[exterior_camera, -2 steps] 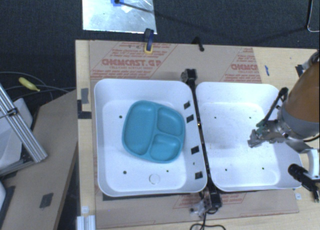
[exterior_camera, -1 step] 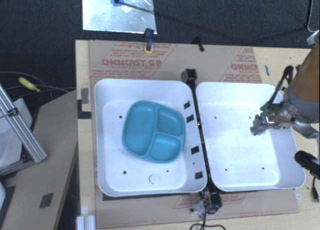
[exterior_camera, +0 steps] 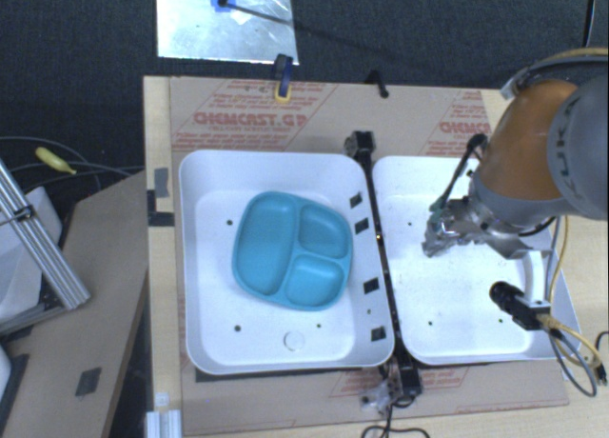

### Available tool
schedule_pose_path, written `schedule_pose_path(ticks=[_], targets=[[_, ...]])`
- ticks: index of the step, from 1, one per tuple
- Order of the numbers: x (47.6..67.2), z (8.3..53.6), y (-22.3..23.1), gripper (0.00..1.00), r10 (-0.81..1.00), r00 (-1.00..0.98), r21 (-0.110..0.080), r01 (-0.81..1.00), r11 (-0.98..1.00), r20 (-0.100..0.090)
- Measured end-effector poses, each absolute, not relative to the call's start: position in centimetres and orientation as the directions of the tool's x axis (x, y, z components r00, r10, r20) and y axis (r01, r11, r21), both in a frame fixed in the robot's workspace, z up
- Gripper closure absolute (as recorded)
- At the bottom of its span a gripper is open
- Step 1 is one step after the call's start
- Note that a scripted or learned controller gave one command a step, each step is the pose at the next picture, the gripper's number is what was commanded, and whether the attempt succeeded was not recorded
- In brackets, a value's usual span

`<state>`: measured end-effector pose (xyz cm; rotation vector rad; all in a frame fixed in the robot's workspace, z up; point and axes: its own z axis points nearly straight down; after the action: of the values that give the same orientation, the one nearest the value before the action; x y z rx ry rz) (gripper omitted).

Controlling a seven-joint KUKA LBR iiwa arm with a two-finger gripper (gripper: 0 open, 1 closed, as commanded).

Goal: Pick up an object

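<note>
We see a blue divided plate [exterior_camera: 290, 250] lying flat in the left bin [exterior_camera: 205, 189], roughly at its middle. The arm [exterior_camera: 538, 155] reaches in over the right bin [exterior_camera: 419, 331], and its gripper [exterior_camera: 440, 234] hangs low near that bin's left part, well apart from the plate. Both bins rest on the desk [exterior_camera: 238, 112]. Whether the gripper is clenched we cannot tell.

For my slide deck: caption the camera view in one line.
Arm's gripper hovers over the right bin; a blue divided tray sits in the left bin.
</note>
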<state>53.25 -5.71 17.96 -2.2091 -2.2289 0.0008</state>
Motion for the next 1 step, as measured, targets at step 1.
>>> schedule_pose_path(ticks=[1], targets=[[48.48, 18.39, -0.60, 1.00, 1.000, -0.009, -0.002, 1.000, 0.009, 0.003]])
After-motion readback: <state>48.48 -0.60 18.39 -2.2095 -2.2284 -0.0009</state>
